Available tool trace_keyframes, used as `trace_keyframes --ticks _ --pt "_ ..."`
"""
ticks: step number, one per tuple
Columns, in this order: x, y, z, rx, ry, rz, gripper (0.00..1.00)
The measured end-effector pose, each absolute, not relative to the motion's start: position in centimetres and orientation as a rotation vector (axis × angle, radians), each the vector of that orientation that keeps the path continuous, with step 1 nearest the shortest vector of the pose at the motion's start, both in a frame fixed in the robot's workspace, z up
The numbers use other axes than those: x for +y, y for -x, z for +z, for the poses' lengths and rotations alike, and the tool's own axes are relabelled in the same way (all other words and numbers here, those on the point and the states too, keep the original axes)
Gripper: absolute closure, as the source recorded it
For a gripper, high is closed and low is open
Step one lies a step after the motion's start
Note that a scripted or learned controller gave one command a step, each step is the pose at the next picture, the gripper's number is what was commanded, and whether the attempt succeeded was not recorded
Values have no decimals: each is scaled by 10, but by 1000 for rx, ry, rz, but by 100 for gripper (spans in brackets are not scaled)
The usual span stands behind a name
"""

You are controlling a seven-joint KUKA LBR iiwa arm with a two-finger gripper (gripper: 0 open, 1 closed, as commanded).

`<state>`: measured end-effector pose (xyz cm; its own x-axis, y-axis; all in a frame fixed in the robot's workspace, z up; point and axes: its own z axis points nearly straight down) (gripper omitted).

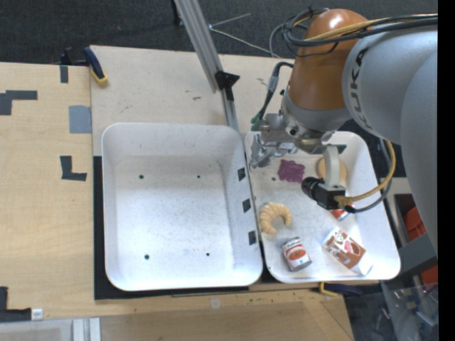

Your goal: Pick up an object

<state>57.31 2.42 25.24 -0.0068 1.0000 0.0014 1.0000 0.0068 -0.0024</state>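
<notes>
Several objects lie in my right bin; my gripper hovers near its left wall, beside the purple piece. Its spread I cannot tell. Next, I judge: descend, close.

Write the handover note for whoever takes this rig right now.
Gripper: low over the right bin's upper left corner, nothing visibly held; finger state unclear.
Objects, all in the right bin: purple piece just right of the gripper, croissant, small can, red-brown carton, round tan item partly behind the arm.
Done: nothing lifted.
Left: grasp and lift one; the purple piece looks closest.
</notes>
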Motion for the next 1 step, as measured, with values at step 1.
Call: trace_keyframes --ticks 1 --pt "87 -570 250 -2229 2211 1 100"
